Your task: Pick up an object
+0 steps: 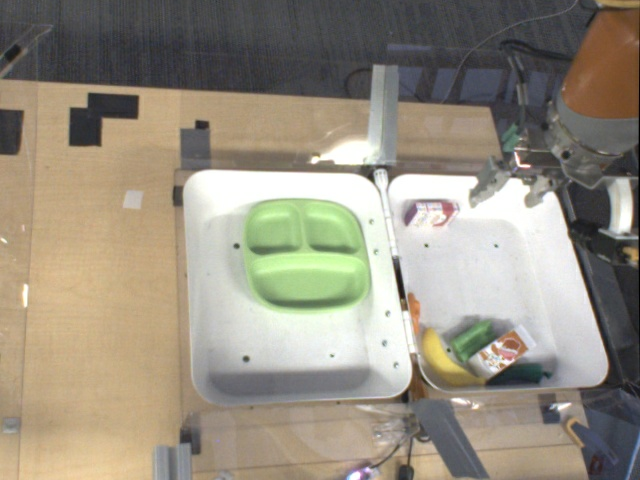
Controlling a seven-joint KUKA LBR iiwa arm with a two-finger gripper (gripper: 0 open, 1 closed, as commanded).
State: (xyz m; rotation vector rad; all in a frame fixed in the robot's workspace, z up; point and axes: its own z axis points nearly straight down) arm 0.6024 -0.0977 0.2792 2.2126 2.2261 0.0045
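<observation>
My gripper (513, 185) hangs over the far edge of the right bin (520, 268), its two fingers spread apart with nothing between them. A small purple-and-white carton (431, 212) lies in that bin's far left corner, to the left of the gripper. In the bin's near corner sit a yellow banana (441, 357), a green cylinder (472, 336), an orange-and-white snack box (500, 351) and a dark green item (520, 374), all well below the gripper.
The left bin (215, 298) holds a green divided plate (304, 252). A metal post (384, 108) rises behind the divider between the bins. Cables run behind the arm at top right.
</observation>
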